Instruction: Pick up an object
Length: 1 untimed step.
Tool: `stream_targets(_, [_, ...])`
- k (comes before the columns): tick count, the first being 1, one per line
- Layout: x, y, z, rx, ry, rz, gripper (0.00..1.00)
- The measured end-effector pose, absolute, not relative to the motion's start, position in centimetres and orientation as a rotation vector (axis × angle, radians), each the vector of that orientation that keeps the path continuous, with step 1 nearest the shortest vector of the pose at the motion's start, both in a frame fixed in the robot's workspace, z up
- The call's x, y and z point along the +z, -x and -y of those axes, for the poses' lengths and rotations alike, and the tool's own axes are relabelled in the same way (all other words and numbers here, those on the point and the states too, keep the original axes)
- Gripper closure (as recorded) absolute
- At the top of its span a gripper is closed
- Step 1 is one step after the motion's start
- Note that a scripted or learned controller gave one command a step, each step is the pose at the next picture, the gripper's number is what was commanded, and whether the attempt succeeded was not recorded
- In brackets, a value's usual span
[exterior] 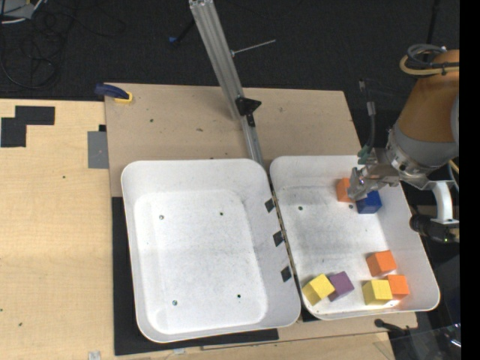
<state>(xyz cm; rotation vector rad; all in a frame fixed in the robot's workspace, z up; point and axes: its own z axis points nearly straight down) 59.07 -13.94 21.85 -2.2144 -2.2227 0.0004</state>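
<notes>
In the right bin (300, 172), towards its far right corner, the gripper (365, 180) is lowered over two small blocks that sit side by side. An orange block (343, 190) lies just to the left of the fingertips, and a blue block (369, 202) lies just under and to the near side of them, partly covered by the metal of the hand. Whether the jaws are open or closed cannot be told from this angle, and neither block is clearly seen between them.

The arm (429, 118) comes in from the right, a rounded orange band above a grey wrist, smooth and slightly glossy.

At the near end of the same bin lie five more blocks, all small cubes with a matte, foam-like look. A yellow block (319, 287) touches a purple block (341, 283) on its right. Further right, a second yellow block (376, 292) sits against an orange block at the near right (398, 285), and another orange cube (381, 262) lies just beyond that pair.

Both bins are shallow white trays with rounded corners and a faintly speckled floor. The left bin (135, 178) shows a few small dark dots on its base. Three black clips (277, 238) sit along the seam where the two bins meet.

The bench (300, 118) is plain brown board. A ribbed aluminium rail (217, 51) slants from the far side down towards the seam between the bins.
</notes>
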Motion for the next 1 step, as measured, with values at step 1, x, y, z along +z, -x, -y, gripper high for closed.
stream_targets(1, [21.46, -58.63, 8.96, 0.002, 2.214, 2.222, 1.00])
